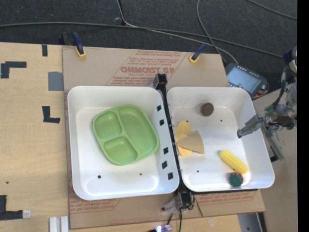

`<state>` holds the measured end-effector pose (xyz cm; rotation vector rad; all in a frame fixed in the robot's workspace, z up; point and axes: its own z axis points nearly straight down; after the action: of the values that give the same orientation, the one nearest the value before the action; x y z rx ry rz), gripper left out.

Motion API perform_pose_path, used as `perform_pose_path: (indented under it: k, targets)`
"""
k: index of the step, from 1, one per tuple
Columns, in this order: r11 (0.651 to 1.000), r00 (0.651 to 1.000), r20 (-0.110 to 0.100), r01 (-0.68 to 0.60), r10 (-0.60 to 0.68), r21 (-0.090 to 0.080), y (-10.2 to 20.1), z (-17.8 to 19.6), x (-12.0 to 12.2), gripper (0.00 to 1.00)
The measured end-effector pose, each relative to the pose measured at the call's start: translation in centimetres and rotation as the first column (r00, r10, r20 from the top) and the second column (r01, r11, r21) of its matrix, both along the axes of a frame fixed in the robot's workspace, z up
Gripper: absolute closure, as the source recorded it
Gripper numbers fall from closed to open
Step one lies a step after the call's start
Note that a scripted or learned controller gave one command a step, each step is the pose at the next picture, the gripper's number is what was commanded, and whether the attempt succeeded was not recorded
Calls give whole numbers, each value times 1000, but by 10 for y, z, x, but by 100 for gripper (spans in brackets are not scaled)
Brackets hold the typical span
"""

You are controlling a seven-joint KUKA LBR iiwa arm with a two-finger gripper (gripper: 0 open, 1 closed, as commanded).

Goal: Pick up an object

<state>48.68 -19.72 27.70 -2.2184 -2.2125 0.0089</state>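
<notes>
The right bin (241, 100) holds a small brown ball (207, 109) near its back. Two yellow cheese-like wedges (187, 140) lie by its left wall. A yellow corn cob (233, 161) lies at the front right, with a small dark green piece (235, 179) just in front of it. My gripper (247, 128) reaches in over the bin's right rim, above and to the right of the corn. It touches none of the objects.
A green divided plate (125, 134) lies in the left bin (77, 178). A black divider with clips (166, 129) runs between the two bins. A grey device (246, 81) and cables lie behind the right bin, and clamps (78, 50) hold the cardboard base.
</notes>
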Motion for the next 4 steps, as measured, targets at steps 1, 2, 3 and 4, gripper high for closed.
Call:
perform_pose_path:
  k: [1, 2, 3, 4]
  targets:
    - [1000, 1000, 9, -3, 3, -2, 0, 5, 2, 0]
    - [1000, 1000, 5, -3, 3, -1, 8, -42, 2, 0]
    - [1000, 1000, 5, -3, 3, -1, 5, -87, 7, 0]
    - [1000, 1000, 3, -3, 3, 0, 5, -151, 9, 0]
